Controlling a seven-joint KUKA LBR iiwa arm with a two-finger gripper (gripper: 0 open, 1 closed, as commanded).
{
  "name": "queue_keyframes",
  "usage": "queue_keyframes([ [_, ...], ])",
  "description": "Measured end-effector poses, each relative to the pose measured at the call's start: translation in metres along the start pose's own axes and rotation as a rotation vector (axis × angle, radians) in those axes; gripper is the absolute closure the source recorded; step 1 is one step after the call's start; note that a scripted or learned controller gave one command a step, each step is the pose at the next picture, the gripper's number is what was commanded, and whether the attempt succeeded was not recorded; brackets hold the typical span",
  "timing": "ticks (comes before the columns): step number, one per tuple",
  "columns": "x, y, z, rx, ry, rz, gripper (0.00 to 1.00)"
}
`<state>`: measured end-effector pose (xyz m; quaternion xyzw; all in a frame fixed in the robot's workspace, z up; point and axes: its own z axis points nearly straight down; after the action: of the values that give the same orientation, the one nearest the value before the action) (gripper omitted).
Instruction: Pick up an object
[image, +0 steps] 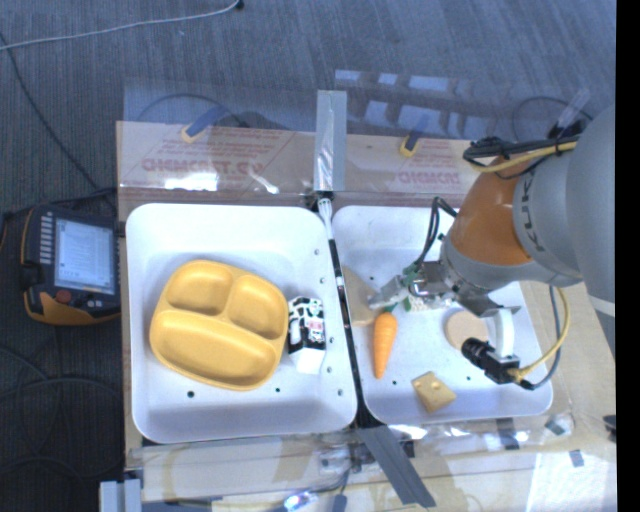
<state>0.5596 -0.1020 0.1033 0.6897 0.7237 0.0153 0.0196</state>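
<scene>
1. Tool (400, 290) sits low in the right bin (380, 235), just above the carrot's green top; whether its fingers are spread or closed cannot be told.
2. One carrot (384, 343) lies on the right bin's floor, near the divider between the bins, with nothing gripping it.
3. One tan cheese-like block (432, 391) rests below and to the right of the carrot.
4. One pale round disc (462, 327) lies to the right of the carrot, partly under the arm.
5. The left bin (150, 225) holds one yellow divided plate (220, 322) and one black-and-white cow-patterned cup (307, 331), which touches the plate's right edge.
6. The arm (510, 215) reaches in from the right, orange band above the wrist, bent down over the right bin.
</scene>
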Motion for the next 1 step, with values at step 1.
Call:
queue_keyframes([
  [1, 0.0046, -0.0170, 0.0022, 0.006, 0.000, 0.032, 0.00],
])
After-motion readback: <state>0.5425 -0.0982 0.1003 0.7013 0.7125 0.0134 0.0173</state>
